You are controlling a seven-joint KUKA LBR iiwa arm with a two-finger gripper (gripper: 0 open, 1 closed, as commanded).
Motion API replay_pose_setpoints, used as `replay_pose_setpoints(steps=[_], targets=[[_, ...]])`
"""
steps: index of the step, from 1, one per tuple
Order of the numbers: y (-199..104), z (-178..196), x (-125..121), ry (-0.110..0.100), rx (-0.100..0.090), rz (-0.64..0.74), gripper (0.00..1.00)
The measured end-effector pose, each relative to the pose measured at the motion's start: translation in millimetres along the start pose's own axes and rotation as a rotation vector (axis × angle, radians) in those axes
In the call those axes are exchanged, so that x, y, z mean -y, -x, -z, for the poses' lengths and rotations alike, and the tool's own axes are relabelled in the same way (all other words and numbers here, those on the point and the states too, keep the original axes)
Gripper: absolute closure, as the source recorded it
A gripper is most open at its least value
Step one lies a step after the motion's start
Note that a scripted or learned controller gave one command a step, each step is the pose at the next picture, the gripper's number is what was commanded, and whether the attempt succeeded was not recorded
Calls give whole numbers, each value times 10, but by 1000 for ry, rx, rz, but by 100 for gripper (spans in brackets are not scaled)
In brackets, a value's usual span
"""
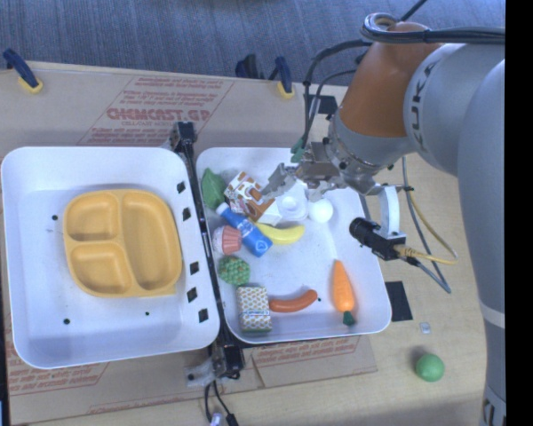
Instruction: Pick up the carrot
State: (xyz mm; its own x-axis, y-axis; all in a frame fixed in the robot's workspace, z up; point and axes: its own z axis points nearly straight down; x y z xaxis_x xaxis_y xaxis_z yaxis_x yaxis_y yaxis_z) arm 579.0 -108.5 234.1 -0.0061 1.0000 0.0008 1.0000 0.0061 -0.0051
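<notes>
The carrot (pixel 341 287), orange with a small green tip, lies near the front right corner of the right bin (pixel 373 278), pointing front to back. My gripper (pixel 286 181) hangs over the middle back of that bin, above a small brown-and-white carton (pixel 246 195) and two white pieces (pixel 306 209). It is well behind and to the left of the carrot, and nothing of the carrot is in it.
The right bin also holds a banana (pixel 284 233), a blue can (pixel 247 234), a green leaf (pixel 213 187), a red sausage (pixel 293 303) and a patterned box (pixel 253 309). A yellow divided plate (pixel 122 240) sits in the left bin. A green ball (pixel 429 366) lies on the bench.
</notes>
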Motion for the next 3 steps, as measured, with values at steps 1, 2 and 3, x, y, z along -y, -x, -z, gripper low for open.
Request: replay_pose_setpoints(steps=[1,2,3], targets=[[703,-891,261,-1,0,-194,0],[977,-1423,555,2,0,-22,0],[978,-1322,551,1,0,-17,100]])
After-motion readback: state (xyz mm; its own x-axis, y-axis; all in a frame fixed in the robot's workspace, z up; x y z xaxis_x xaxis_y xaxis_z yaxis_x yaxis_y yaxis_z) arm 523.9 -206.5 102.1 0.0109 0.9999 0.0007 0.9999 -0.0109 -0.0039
